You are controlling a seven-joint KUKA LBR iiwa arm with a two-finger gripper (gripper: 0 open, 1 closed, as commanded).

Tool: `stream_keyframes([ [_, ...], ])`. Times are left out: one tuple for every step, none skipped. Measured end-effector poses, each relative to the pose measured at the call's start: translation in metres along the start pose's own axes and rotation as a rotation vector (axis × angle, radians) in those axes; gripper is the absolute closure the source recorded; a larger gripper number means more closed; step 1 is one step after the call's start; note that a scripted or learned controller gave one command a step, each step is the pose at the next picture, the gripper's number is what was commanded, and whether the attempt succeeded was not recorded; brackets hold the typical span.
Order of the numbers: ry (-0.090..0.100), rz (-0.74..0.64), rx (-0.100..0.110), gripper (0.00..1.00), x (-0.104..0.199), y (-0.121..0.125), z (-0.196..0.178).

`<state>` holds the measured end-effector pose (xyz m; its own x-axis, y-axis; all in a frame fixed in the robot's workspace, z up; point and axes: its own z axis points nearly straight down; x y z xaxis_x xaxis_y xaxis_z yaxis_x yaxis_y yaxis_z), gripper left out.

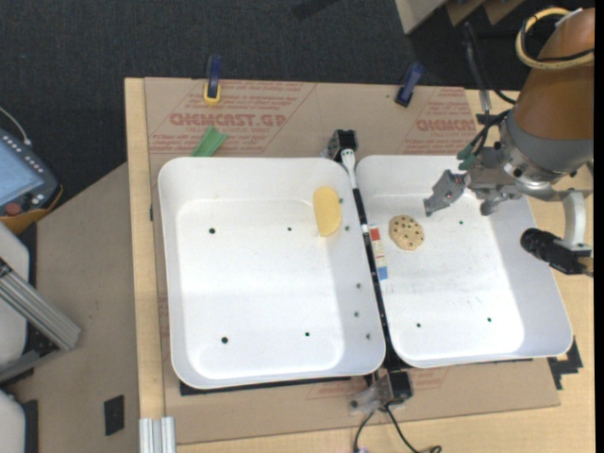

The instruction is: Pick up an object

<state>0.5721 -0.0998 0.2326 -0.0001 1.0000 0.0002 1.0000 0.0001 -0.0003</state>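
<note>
Jaws: you cannot tell their state on your gripper point(444, 196), upper right. Your round, speckled cookie point(407, 232) lies flat just below-left, near the right bin's point(528, 333) left wall; smooth open floor rightward.

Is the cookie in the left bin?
No, the cookie lies in the right bin, near its left wall; the yellow piece is the one in the left bin.

One fixed overhead view, slanted down on both bins point(179, 253).
</note>
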Motion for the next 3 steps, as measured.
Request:
stream_keyframes([
  [0.003, 0.005, 0.014, 0.0, -0.006, -0.093, 0.061],
  [-0.006, -0.001, -0.022, 0.0, -0.022, -0.059, -0.162],
  [-0.002, -0.002, -0.014, 0.0, -0.002, -0.093, -0.251],
])
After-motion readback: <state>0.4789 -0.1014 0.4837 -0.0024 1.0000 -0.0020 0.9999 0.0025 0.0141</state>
